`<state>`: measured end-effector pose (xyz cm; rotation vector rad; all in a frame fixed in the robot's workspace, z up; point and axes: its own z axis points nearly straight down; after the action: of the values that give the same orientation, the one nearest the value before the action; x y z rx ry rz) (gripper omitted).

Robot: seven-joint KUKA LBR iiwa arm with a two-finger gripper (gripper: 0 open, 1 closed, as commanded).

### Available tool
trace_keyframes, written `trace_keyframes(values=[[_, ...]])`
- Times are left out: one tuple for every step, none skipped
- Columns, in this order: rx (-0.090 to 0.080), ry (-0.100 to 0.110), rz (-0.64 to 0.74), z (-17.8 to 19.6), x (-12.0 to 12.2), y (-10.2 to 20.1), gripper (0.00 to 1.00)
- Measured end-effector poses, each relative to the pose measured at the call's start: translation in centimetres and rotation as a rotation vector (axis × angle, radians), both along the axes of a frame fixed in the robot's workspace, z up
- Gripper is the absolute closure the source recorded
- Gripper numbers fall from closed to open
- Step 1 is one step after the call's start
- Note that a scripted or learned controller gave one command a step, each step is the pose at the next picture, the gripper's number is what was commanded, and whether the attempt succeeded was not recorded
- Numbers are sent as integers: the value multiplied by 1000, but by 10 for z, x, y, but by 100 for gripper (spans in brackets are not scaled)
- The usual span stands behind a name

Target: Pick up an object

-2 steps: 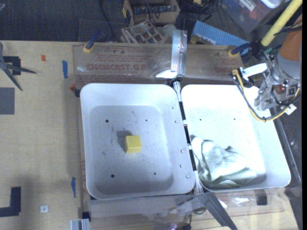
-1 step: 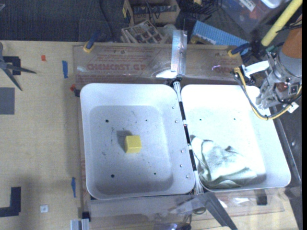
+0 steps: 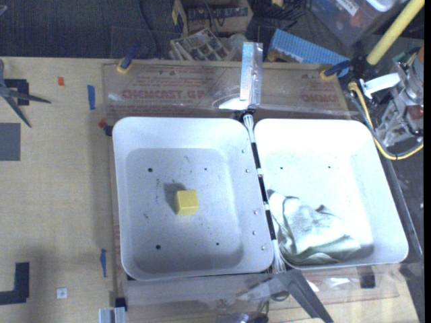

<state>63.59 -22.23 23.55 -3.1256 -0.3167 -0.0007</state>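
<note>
A small yellow cube (image 3: pixel 187 202) lies on the floor of the left bin (image 3: pixel 135 247), slightly left of its middle. A crumpled white-green cloth (image 3: pixel 313 231) is bunched in the near left part of the right bin (image 3: pixel 377 180). My gripper (image 3: pixel 397 123) hangs at the view's right edge, above the right bin's far right corner, with a yellow cable looped beside it. It is well away from both the cube and the cloth, and nothing shows between its fingers.
A clear plastic wall (image 3: pixel 222 86) and an upright metal strip (image 3: pixel 250 73) stand behind the bins. The wooden bench (image 3: pixel 47 180) extends to the left. Boxes and cables crowd the background, and a yellow pole (image 3: pixel 401 22) slants at the upper right.
</note>
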Motion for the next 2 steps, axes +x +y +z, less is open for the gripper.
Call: trace_keyframes(values=[[-1, -1, 5, -15, 21, 5, 100], [-3, -3, 9, -4, 22, 5, 100]])
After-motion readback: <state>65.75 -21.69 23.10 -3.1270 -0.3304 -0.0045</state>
